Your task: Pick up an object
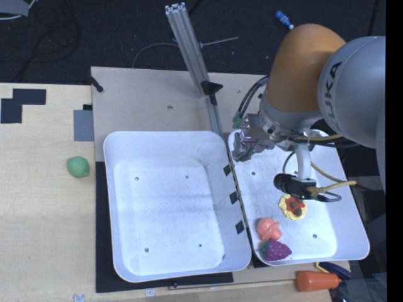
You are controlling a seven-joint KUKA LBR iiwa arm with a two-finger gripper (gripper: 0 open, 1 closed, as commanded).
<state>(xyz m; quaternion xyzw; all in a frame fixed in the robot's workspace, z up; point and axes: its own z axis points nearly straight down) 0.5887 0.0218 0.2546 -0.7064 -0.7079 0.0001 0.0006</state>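
In the right bin (327,241) lie three small toys: a yellow and red piece (293,207), a pink-orange piece (269,228) and a purple bunch of grapes (277,251) close to the front rim. My gripper (243,146) hangs over the bin's far left corner, close to the divider between the bins. It is well apart from the toys, which lie nearer the front. The grey arm with its orange band (302,61) hides the back of this bin.
The left bin (119,150) sits beside the right one. A green ball (78,167) rests on the bench left of the bins. An orange carrot-like toy (318,280) lies outside the right bin's front edge. A slanted aluminium rail (192,49) stands behind the bins.
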